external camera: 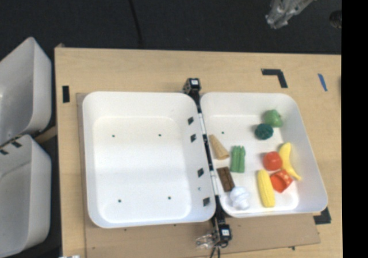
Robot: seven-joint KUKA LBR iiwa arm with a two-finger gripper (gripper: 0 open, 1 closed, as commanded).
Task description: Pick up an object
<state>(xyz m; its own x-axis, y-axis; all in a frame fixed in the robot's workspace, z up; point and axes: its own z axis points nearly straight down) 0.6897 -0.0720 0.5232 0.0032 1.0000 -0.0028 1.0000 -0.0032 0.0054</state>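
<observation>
Gripper (pixel 280 16): up at the top right, over dark floor beyond the bench, well apart from both bins; too blurred to tell how far open, nothing visibly held.
Right bin (pixel 305 136): holds every candidate for the pick, all clustered in its near and right portions.
Left bin (pixel 92 153): bare white floor.
Banana (pixel 289 161): yellow, curved, near the right wall, touching or just beside the red tomato (pixel 272 160).
Corn (pixel 265 188): yellow, lying lengthwise near the front wall, just beside a red pepper (pixel 281 181).
Green block (pixel 237 158): ribbed, roughly mid-bin, with free floor on its right side; probably the easiest target.
Green pieces: a light green lump (pixel 273 117) and a darker broccoli-like one (pixel 264 131), near each other toward the far right.
Divider side: a tan wedge (pixel 218 146), a brown bar (pixel 225 178) and a white ball (pixel 239 197), all close to the wall between the bins.
Step in hand: approach, not yet over the bin.
Doing it well: choose an isolated piece away from walls, such as the green block; descend straight down, centred, with the closing line across its narrow width.
Risks: crowded banana, tomato and pepper group likely to be nudged; divider-side pieces leave little room for one fingertip; round ball likely to roll out.
</observation>
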